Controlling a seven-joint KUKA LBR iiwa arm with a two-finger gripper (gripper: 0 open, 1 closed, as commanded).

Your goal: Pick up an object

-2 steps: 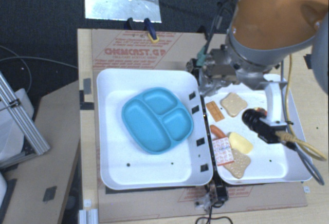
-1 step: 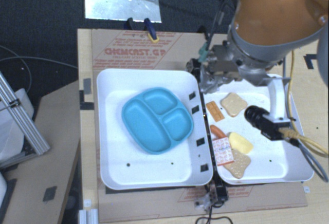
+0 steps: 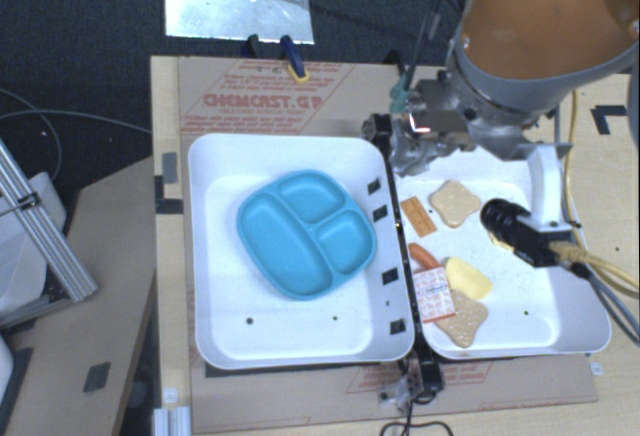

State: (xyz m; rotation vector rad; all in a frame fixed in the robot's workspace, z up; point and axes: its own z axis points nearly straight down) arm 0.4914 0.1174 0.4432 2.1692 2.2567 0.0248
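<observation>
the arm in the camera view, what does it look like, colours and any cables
The arm is bulky and rounded, with a broad orange band above a grey ring at the wrist. Below that sits a grey metal gripper assembly with dark fittings and a small reddish light. Thin dark cables run down beside the wrist toward it.

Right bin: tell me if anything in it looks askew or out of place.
Mostly ordinary clutter. In the right bin the small red-and-white packet lies partly on top of the tan star-shaped piece, and the food pieces crowd toward the divider side. Nothing looks spilled or damaged. The blue tray sits at a slant in the left bin.
</observation>
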